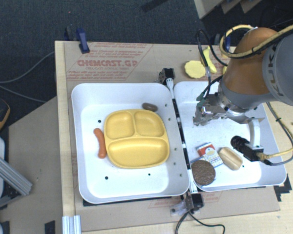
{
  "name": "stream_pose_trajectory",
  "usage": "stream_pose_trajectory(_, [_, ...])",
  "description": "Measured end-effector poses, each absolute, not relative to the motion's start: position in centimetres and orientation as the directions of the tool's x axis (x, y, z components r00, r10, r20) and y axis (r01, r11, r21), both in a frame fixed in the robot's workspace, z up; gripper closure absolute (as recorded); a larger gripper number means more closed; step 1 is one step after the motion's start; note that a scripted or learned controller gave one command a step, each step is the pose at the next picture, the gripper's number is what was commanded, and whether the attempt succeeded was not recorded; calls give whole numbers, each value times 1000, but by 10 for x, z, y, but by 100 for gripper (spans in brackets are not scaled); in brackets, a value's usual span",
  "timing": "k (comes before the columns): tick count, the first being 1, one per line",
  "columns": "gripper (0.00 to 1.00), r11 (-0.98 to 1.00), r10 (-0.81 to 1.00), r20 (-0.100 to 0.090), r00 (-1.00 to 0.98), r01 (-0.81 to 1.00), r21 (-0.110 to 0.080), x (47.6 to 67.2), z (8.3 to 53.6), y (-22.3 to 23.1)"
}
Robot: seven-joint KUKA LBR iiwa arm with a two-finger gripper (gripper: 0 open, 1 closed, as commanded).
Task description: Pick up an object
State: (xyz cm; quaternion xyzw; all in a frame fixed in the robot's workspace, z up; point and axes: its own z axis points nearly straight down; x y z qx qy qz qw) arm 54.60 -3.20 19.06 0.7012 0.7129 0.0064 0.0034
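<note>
My gripper (203,115) hangs over the upper left part of the right bin (271,177), above bare white floor, and nothing shows in it. Toward the front of that bin lie a small red and white box (208,152), a tan bread roll (230,158) and a dark brown round patty (203,172). They sit below the gripper in the view and apart from it. The left bin (83,130) holds a yellow divided plate (136,138), an orange sausage (100,143) to its left, and a small brown lump (149,107) by its far edge.
A yellow flat object (195,69) rests on the bench behind the right bin. A blue clamp (82,40) sits at the board's far left corner. The ridge between the bins (178,130) runs just left of the gripper. The arm's bulk covers the right bin's far right part.
</note>
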Motion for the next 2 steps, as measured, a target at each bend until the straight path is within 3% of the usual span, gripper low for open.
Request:
stream_pose_trajectory(1, [0,0,1000,0,0,1000,0,542,185,-42])
stream_pose_trajectory(2, [0,-7,1000,-2,7,1000,-5,560,79,-128])
